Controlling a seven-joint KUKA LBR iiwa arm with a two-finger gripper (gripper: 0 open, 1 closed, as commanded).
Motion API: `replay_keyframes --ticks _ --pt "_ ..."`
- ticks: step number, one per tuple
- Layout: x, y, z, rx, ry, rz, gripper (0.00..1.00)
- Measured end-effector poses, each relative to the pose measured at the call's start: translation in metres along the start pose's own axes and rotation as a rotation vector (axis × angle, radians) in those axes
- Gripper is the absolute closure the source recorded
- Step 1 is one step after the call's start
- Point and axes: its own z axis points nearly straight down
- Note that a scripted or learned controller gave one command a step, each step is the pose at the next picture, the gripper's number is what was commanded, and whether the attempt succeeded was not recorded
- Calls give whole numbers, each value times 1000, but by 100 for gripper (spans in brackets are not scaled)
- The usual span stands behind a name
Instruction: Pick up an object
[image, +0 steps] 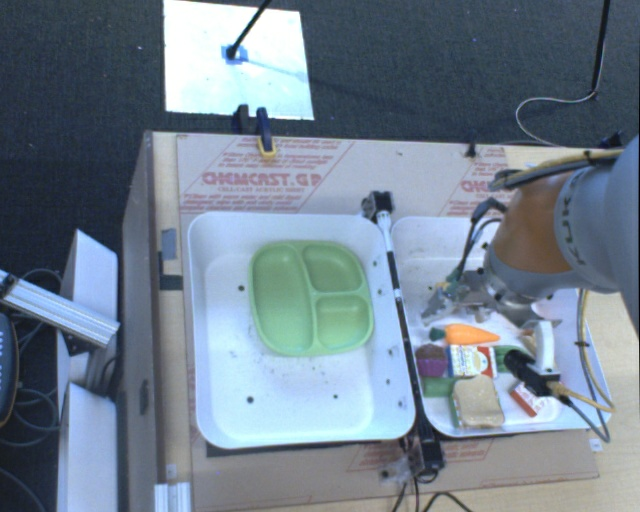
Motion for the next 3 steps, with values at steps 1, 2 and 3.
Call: replay_keyframes --ticks 1,2,3 --pt "4 -14 11 3 0 2 0" --pt "4 -13 0 -1 0 1 100" --pt "4 -13 0 -1 0 1 0"
